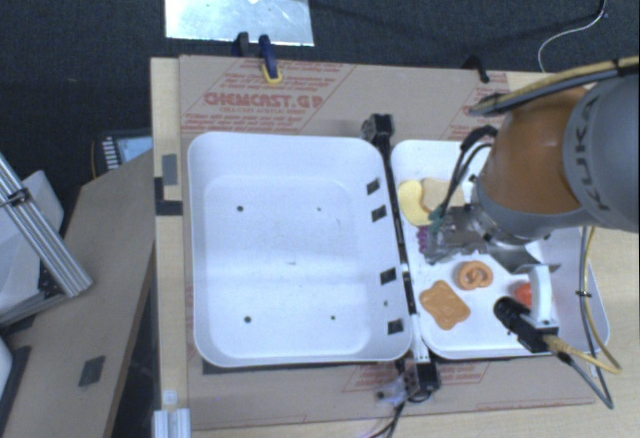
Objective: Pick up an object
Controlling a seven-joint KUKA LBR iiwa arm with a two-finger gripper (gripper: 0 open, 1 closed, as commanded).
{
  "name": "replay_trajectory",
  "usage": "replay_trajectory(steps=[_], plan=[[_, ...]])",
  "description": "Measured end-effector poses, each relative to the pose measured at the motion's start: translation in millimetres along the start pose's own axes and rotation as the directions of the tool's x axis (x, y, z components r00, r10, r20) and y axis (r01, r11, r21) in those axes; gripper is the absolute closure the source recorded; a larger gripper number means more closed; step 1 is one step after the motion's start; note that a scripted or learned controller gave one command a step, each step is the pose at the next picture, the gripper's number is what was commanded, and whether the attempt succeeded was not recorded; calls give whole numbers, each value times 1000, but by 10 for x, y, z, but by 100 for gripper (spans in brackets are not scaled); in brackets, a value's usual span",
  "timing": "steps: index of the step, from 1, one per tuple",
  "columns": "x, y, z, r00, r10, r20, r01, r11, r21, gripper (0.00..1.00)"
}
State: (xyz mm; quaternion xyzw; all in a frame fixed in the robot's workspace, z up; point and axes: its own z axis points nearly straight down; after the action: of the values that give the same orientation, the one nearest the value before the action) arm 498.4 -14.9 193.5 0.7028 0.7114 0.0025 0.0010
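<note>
The right bin holds several small things. A yellow rounded piece and a pale tan piece lie near its far left. An orange ring-shaped piece and a flat orange-brown piece lie toward the front. A red piece peeks out further right. My gripper reaches down into the bin's left side, just in front of the yellow piece. A small purple thing shows at its left edge; whether it is gripped is hidden.
The left bin stands beside the right one, with a black divider rail between them. The arm's orange band and grey body cover the right bin's far right. Cardboard lies under both bins.
</note>
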Motion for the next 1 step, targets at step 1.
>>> replay_trajectory(steps=[1], plan=[[181, 197, -1161, 1000, 4, 1, -4, 1000, -10, 100]])
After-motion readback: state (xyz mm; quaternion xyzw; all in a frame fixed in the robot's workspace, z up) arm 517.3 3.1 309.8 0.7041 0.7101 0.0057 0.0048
